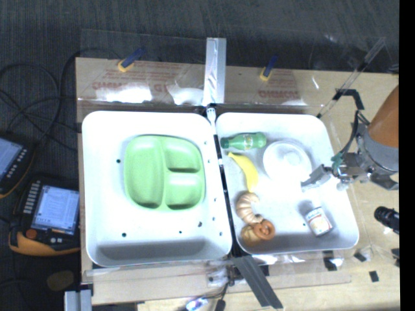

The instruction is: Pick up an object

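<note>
End effector (319, 177) over right bin's (337, 235) edge, finger state unclear; jar (318, 220) just below, bowl (286, 158) left.

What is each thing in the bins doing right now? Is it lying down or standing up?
Green bottle: lying on its side.
Banana: lying flat, beside the bottle.
White bowl: sitting upright.
Small jar: tipped on its side.
Green divided plate: flat in the left bin.
Gripper: above the right bin.

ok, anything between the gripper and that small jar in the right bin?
Nothing visible. The gripper sits over the right bin's right side, and the small jar lies just below it in the view, with bare bin floor between. The white bowl, banana and pastries lie off to the left.
</note>
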